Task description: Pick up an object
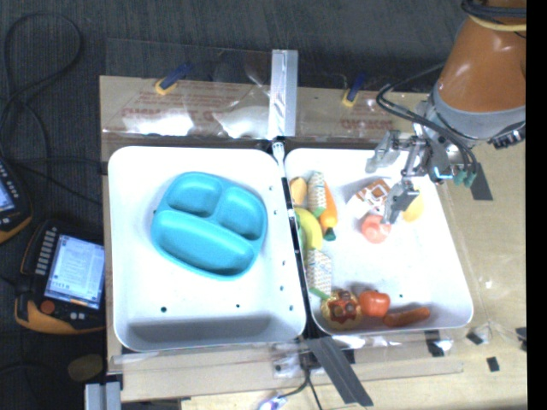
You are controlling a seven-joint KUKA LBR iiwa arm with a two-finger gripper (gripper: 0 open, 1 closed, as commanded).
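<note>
Dark carpet surrounds a tan bench (496, 254) that carries two shallow white bins side by side. On the left bin's (128, 254) floor lies a blue divided plate (209, 222), upside up, with three hollows. Over the right bin (436, 263) the grey arm (483, 67) with its orange band comes in from the right, and its gripper (402, 199) hangs low above the bin's upper middle. Its fingers stand apart, with nothing between them that I can make out. Just below the fingertips rests a small pinkish-red round fruit (373, 227); a yellow piece (413, 208) sits just beside the right finger, and a little white and red box (373, 194) lies to the left of the gripper. Along the bin's left wall are a carrot (327, 207), a banana (309, 227) and an ear of corn (320, 267). Near the front wall lie a red tomato (374, 301), a mottled red and yellow toy (342, 307) and a red sausage-like piece (407, 317). Off the bench's left, a handheld control pendant (64, 272) with a lit screen rests on the carpet.
</note>
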